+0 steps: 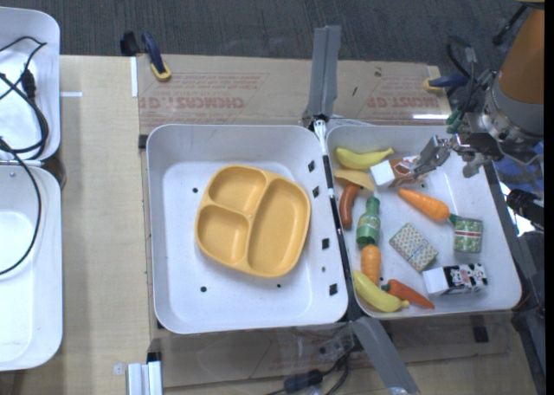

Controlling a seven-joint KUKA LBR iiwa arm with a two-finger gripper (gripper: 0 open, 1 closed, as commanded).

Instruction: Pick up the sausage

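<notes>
**Gripper poised over the toy-food bin, sausage lying by the divider**

The sausage [347,203] is a smooth, reddish-brown cylinder with rounded ends, lying lengthwise at the left wall of the right bin [502,237], just beside the divider between the two bins. A glossy yellow banana [363,158] curves just above it, and a small green bottle [370,221] with a dark cap stands close on its right.

The gripper [430,158] hangs in the upper part of the same bin, its metallic grey fingers slanting down toward a small white block [383,175]; whether they are parted or closed cannot be told. The sausage is apart from it, untouched.

Elsewhere in that bin lie a tapered orange carrot [424,203], a patterned rectangular packet [413,246], a green-and-white carton [468,235], a black-and-white boxy carton [456,279], a second banana [375,292] and a thin carrot [409,294].

The left bin [173,281], matte white with rounded corners, holds a mustard-yellow plate [253,220] moulded into three compartments.
</notes>
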